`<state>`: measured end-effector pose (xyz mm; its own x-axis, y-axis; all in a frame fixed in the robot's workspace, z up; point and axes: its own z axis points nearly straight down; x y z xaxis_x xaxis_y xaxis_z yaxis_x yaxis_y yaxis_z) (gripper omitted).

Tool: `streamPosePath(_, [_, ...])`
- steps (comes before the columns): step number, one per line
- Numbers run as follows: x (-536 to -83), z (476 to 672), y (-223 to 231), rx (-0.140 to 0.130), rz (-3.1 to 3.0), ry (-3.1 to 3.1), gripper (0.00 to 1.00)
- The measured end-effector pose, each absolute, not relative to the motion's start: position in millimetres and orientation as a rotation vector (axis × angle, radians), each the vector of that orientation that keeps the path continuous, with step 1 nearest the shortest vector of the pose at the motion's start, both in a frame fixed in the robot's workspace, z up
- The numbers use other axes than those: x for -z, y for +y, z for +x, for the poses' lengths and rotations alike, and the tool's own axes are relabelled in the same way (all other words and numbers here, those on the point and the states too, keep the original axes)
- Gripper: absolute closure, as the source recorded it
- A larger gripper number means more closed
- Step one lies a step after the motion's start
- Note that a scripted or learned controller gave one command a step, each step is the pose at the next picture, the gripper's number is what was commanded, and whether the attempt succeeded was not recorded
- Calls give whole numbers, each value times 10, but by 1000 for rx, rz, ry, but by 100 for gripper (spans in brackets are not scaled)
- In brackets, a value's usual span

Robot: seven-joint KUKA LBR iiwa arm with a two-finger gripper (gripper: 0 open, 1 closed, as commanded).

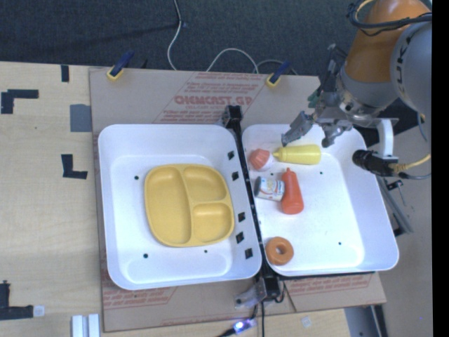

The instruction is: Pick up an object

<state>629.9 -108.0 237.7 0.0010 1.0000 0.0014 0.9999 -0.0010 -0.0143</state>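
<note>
The right bin (351,251) holds a yellow mustard bottle (298,154) lying on its side near the back, a red ketchup bottle (291,192), a small tin can (269,187), a pinkish-orange fruit (259,159) and a brown donut (280,250) at the front. My gripper (313,131) hangs open just above the mustard bottle, its two fingers spread to either side, with nothing between them.
The left bin (123,258) holds a yellow divided plate (188,203). A black divider (242,188) runs between the bins. Cables (210,55) lie behind the bins, and yellow clamps (120,65) hold the cardboard base.
</note>
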Motion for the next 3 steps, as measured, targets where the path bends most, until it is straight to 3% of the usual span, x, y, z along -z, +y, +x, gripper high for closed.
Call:
streamPosePath(1, [-2452, 6324, -1078, -1, -2219, -2223, 0])
streamPosePath(3, [-1342, 6321, -1173, -9, -2217, -2219, 0])
